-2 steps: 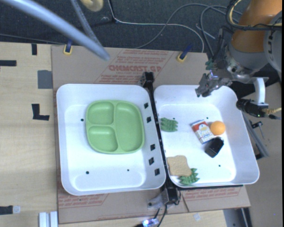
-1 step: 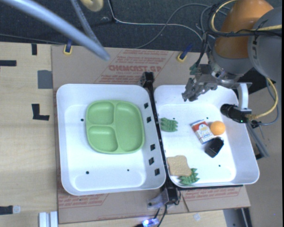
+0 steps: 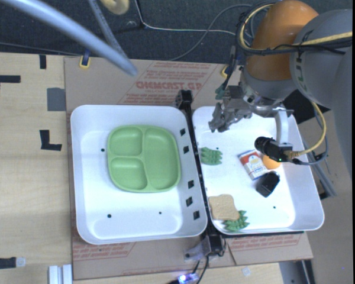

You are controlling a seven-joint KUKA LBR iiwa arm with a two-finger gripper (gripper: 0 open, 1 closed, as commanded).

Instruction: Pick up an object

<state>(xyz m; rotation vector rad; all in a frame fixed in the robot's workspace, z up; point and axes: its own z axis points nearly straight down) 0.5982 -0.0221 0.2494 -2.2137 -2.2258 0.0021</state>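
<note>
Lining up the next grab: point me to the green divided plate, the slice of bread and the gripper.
green divided plate (image 3: 144, 159): camera view, centre ridge.
slice of bread (image 3: 223, 206): camera view, middle of its top face.
gripper (image 3: 220, 125): camera view, between fingertips.

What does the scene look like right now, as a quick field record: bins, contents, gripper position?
left bin: green divided plate
right bin: green toy, tan bread slice, green leafy piece, red-white packet, black block
gripper: over the right bin's far left corner, above the green toy
held: nothing seen between fingers
</note>
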